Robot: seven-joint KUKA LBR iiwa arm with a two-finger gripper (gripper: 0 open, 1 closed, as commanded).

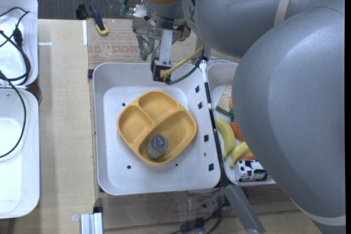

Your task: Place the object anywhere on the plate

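A small round grey object with a dull olive rim (157, 146) lies in the largest compartment of the yellow three-part plastic plate (135, 118), at the plate's near corner. The plate sits inside the shallow white left bin (109, 172) on the counter. The claw (147, 52) hangs over that bin's far rim, well apart from the object, touching nothing that can be made out. Whether it is released or clenched cannot be told.

The plate (130, 117) sat in the left bin (114, 170), the object (157, 145) in its near compartment. The right bin (218, 80) (just beside it) held bananas (225, 137) and, nearer the front, a carton (251, 172).
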